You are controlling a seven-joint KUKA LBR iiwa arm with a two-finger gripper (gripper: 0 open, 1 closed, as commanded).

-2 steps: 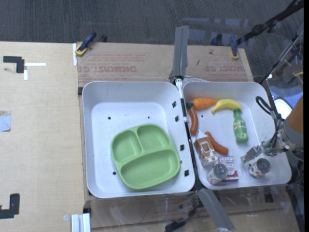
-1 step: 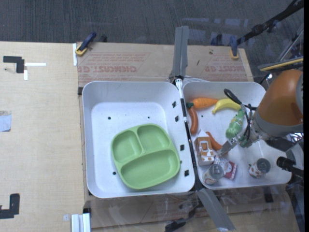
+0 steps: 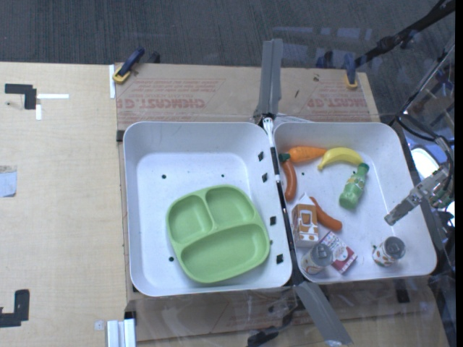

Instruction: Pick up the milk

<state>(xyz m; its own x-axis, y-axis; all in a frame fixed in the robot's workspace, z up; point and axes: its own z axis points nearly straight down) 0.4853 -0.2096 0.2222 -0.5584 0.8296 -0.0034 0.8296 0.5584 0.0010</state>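
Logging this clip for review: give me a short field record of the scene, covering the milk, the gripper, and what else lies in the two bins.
milk: white and orange milk carton, lying in the right white bin, near its left wall
gripper: grey two-finger gripper over the right bin's right side, apart from the carton
beside carton: orange sausage, round tin can
right bin, other: orange carrot, yellow banana, green bottle, small cup
left bin: left white bin holds a green divided plate
task state: milk not yet grasped

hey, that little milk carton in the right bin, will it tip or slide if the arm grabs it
The milk carton already lies flat, so tipping seems unlikely. Its boxy faces should resist rolling, though thin card may dent. A hot dog and a can sit close, so a nudge probably shifts them too.
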